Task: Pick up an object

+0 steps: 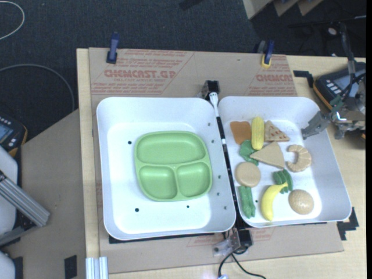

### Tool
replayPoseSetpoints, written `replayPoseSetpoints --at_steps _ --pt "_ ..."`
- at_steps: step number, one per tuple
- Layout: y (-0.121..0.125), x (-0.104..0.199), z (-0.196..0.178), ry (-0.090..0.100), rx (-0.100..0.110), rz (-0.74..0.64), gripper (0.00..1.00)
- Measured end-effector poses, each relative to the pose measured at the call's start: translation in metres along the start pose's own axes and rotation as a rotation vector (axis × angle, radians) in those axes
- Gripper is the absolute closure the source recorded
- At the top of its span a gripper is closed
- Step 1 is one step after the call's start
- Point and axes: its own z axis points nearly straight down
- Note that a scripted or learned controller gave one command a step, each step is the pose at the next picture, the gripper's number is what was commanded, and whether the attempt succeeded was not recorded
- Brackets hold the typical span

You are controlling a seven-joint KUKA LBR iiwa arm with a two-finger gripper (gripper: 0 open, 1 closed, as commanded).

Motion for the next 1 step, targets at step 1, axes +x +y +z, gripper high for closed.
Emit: replayPoseSetpoints --at_steps 1 --pt "-0.0613 0.0168 0.1483 0.007 0.017 0.002 0.00"
